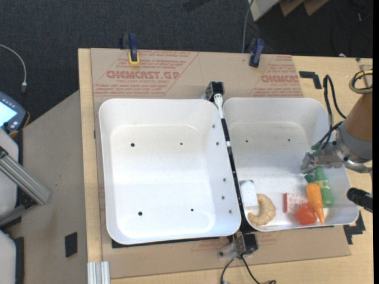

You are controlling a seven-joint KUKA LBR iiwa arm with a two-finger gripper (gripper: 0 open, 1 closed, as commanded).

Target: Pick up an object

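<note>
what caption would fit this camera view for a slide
Robot gripper reaches into the right bin above a green bottle, carrot, tomato and croissant; left bin alongside.

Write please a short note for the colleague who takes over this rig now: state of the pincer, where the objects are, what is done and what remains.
Pincer: low over the right bin, near its right wall, just above the green item. I cannot tell whether it grips anything.
Objects: all in the right bin's front part: croissant, white packet, small red-and-white box, red tomato-like item, carrot, green item.
Done: arm brought down to the pile.
Left: grasp one object and lift it; no lift visible yet.
</note>
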